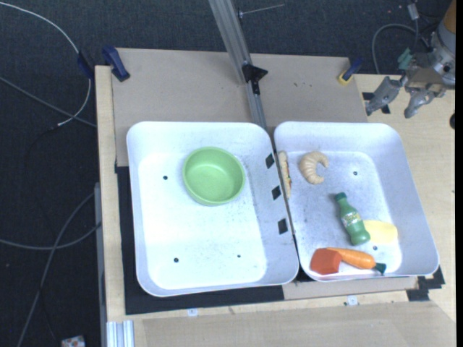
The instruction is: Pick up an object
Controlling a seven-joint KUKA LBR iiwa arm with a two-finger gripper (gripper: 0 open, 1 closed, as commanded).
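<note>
end effector [400, 101] open, above bin [405, 157]

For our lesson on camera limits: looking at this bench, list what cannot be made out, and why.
- Arm: cut off by the right edge; just the end effector is in the camera view.
- Orange block: partly covered by the carrot, so its shape is unclear.
- Yellow item: partly behind the bottle, too small to identify.
- Right bin: near rim hides its floor edge.

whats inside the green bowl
The green bowl in the left bin shows only its bare green floor; nothing sits inside, and no part of it is covered.
</note>
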